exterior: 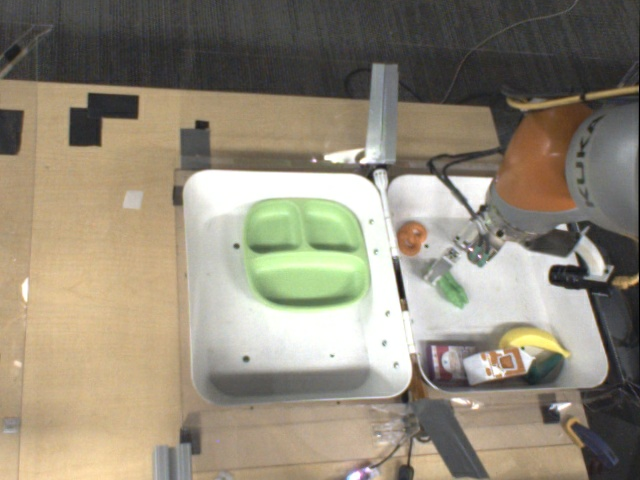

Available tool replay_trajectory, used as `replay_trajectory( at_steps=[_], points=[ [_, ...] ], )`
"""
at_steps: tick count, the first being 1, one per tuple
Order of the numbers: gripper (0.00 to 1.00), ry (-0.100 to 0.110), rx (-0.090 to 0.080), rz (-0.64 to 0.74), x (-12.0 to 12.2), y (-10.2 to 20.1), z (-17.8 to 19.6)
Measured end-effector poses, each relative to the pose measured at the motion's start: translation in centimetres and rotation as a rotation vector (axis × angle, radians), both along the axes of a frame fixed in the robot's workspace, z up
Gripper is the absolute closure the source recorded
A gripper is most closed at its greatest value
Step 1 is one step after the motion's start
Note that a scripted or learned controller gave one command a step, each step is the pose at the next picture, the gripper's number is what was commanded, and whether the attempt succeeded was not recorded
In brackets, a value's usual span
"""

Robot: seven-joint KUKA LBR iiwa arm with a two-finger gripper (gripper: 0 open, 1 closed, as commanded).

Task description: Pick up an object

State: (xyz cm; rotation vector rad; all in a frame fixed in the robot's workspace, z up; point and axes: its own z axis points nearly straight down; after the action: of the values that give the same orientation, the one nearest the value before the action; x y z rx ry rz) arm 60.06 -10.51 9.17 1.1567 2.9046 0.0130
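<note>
Pepper (452, 290) lies just below the claw (447, 263), grip unreadable; approach step, descent and closing next.

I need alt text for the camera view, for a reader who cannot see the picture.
A grey robot arm reaches from the right, its gripper above the right bin, near a small green object and an orange ball. A banana and carton lie at its front. The left bin holds a green divided plate.

A divided plate (304, 251) is lying in the left bin (215, 363). In the right bin (585, 368), a ball (411, 235) is sitting far-left, a carton (478, 364) and banana (534, 341) along the near wall.
</note>
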Motion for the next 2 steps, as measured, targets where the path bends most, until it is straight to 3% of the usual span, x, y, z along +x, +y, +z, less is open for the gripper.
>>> replay_trajectory(
  at_steps=[1,2],
  points=[
    [0.00,0.007,-0.004,0.094,1.8,1.2,3.9],
    [0.00,-0.002,-0.002,-0.064,-2.5,1.1,0.1]
  ],
)
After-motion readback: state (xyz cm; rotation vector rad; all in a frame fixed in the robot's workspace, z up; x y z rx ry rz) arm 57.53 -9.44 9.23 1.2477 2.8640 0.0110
